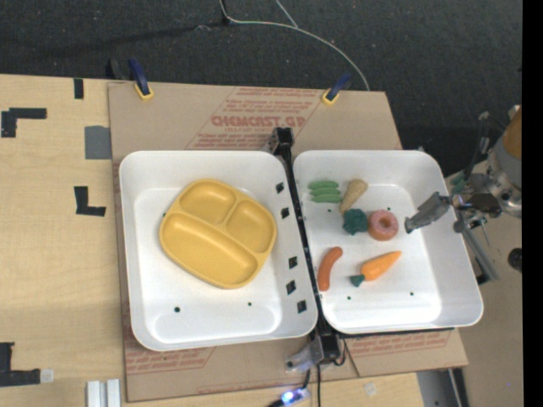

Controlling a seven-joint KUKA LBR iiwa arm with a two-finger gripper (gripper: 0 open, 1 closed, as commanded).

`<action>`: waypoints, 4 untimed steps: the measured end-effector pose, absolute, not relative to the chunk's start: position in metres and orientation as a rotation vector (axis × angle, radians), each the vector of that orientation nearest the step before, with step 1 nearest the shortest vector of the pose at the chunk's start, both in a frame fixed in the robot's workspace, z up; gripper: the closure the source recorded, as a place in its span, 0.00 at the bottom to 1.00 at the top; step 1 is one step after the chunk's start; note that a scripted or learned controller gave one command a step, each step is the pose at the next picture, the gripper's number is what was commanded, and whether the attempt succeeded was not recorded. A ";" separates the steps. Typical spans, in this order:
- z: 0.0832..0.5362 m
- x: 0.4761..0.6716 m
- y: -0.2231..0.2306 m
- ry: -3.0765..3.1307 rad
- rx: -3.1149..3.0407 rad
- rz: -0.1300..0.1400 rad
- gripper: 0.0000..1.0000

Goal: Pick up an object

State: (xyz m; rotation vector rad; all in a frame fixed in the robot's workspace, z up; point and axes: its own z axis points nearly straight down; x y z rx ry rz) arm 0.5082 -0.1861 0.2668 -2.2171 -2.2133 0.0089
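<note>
In the right bin [424, 312], the pink donut [384, 225] sits mid-floor, touching the green broccoli piece [355, 221] on its left, with the carrot [378, 266] just below lying long-axis up-right to down-left. The gripper [428, 212] hangs just right of the donut, at about its level near the bin's right wall, holding nothing. Jaw opening can't be read from this angle; donut looks like the nearest pick, a short move left.
</note>
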 end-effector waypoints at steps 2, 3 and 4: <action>0.210 0.511 -0.178 -2.218 -2.216 0.006 0.00; 0.159 0.507 -0.168 -2.218 -2.215 0.006 0.00; 0.108 0.496 -0.171 -2.217 -2.217 0.007 0.00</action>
